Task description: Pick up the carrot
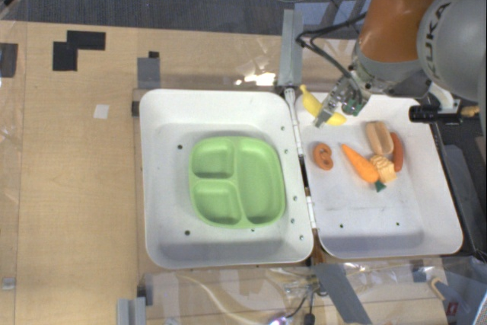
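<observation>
The orange carrot (361, 164) lies slanted in the middle of the right bin (411, 232), its green tip at the lower right. My gripper (332, 116) hangs over the bin's far left corner, above and to the left of the carrot and apart from it. It sits right over a yellow banana (310, 102). Nothing shows between its fingers.
A hot dog in a bun (380, 142) lies right of the carrot, touching its lower end. A small orange pretzel-like piece (324, 156) sits left of the carrot. The left bin (163, 232) holds a green divided plate (237, 180). The arm (426, 19) fills the upper right.
</observation>
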